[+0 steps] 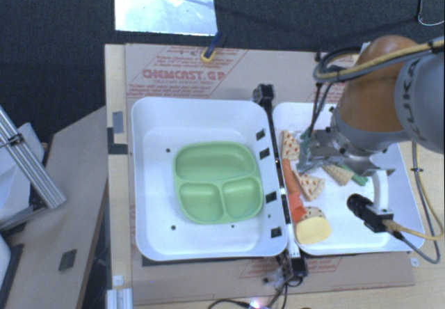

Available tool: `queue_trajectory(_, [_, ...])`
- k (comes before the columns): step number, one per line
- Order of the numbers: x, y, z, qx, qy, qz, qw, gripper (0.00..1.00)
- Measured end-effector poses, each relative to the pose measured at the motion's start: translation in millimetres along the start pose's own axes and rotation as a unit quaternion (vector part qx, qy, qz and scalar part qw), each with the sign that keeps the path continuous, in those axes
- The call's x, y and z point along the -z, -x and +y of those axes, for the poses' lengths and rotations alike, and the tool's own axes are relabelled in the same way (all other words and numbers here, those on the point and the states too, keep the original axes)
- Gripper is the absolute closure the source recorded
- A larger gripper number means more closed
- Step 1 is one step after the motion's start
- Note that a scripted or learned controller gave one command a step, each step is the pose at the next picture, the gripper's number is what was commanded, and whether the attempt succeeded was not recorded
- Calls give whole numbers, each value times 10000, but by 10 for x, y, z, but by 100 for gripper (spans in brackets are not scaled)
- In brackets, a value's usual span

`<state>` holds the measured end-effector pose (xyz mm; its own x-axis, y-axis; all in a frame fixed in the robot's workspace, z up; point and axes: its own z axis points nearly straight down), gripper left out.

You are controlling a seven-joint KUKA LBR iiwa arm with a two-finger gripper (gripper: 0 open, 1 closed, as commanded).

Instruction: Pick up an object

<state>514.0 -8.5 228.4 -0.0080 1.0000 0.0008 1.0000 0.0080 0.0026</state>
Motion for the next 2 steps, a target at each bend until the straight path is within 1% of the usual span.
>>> queue_trajectory(1, [-6, 58, -90, -34, -10, -5, 10000, 100])
queue_trajectory(2, [39, 124, 55, -36, 2, -4, 10000, 100])
